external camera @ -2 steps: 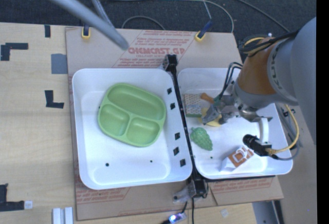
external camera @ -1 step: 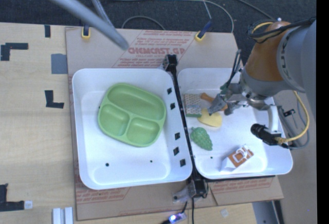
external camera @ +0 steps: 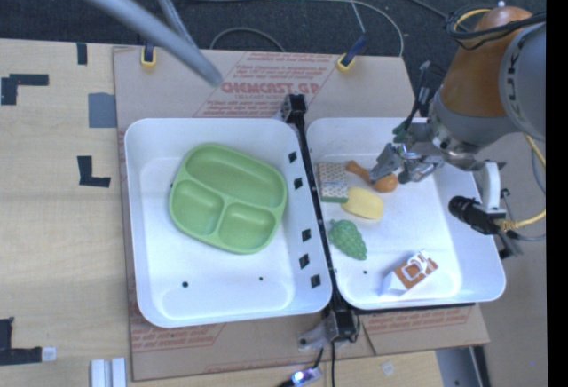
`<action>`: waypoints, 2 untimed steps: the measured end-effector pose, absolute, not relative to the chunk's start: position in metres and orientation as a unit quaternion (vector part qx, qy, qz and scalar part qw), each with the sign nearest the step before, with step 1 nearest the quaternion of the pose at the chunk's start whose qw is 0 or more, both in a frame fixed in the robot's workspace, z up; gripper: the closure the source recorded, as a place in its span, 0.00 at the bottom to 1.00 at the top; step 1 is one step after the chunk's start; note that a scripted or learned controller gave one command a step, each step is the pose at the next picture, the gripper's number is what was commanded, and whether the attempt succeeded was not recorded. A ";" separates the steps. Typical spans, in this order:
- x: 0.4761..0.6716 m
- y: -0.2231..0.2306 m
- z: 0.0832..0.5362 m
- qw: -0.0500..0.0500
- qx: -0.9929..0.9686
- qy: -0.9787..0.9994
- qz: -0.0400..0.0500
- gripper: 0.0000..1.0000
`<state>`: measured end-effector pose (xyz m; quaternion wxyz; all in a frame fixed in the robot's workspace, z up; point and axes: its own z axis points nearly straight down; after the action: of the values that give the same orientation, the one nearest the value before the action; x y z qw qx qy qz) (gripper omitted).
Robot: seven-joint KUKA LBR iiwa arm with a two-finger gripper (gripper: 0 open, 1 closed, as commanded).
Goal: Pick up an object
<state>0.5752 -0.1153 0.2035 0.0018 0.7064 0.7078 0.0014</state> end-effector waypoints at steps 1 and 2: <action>0.576 -0.115 0.229 0.000 0.707 0.708 0.000 1.00; 0.581 -0.060 0.237 0.000 0.705 0.709 0.000 1.00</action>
<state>0.5806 -0.0596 0.2372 -0.0003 0.7054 0.7088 0.0001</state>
